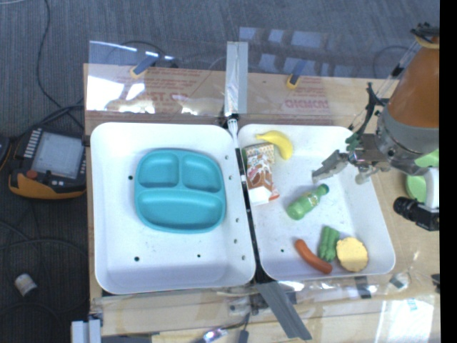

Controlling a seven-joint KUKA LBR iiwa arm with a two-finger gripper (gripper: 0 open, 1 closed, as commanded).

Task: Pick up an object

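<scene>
The right bin (371,213) holds several items. A green bottle (307,201) lies tilted near its middle. A yellow banana (277,143) rests at the far left corner, with a snack packet (259,171) against the left wall just below it. Along the near edge lie a red sausage (313,256), a green vegetable (328,241) and a yellow round piece (351,254). My gripper (345,170) hovers over the far right part of this bin, up and to the right of the bottle. Its fingers are spread open with nothing between them.
The left bin (114,263) carries a teal divided plate (180,190). A clear plastic wall (235,77) stands behind both bins. A green and white object (421,181) sits on the bench right of the bins. A handheld pendant (50,159) lies on the floor at left.
</scene>
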